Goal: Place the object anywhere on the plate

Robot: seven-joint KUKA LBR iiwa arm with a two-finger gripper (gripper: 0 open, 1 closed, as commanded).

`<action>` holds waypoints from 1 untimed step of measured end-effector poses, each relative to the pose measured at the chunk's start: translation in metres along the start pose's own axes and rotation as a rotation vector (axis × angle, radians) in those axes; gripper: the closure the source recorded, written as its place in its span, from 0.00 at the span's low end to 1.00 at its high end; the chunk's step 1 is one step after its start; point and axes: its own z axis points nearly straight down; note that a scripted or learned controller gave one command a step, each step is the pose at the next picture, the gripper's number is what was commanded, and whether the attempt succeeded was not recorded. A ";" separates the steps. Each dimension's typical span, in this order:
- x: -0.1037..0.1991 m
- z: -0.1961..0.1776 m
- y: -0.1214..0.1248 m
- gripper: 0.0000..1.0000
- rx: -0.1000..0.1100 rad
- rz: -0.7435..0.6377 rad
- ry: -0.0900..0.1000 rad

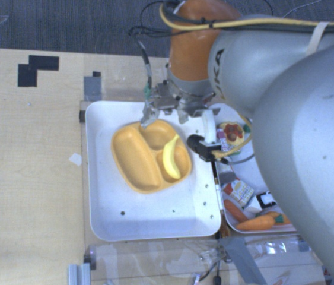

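BENCH, OVERHEAD CAM: A KUKA arm's gripper (164,119) hovers over the far rim of a yellow divided plate (134,159), which sits in the left bin (155,218). The fingers stand apart w/ nothing clamped between them; the plate's surface shows in the gap.

The task's object, a yellow banana (171,158), lies inside the plate's right-hand compartment. It curves along the divider and sits near the plate's right edge, wholly within the rim as far as the view shows. It is near the gripper but apart from it, on the viewer's side of the fingers.

The right bin (245,170) holds other items, incl. a carrot (258,222) and a toy pizza slice (233,132), partly hidden under the arm's bulk.

Judging by the layout, the placing step looks done or v. nearly so: banana on plate, hand empty. What remains is prob. the retreat. The next move calls for a straight lift up and away from the plate, w/ fingers kept apart, so that neither fingertip catches the plate's far rim or drags the dish across the bin. The left fingertip looks v. close to that rim, poss. touching it; the slant of the view does not settle which. A sideways pull before clearing height could tip the plate and roll the banana out, so the lift should come first.
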 end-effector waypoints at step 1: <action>0.001 -0.009 0.002 1.00 -0.001 -0.009 -0.001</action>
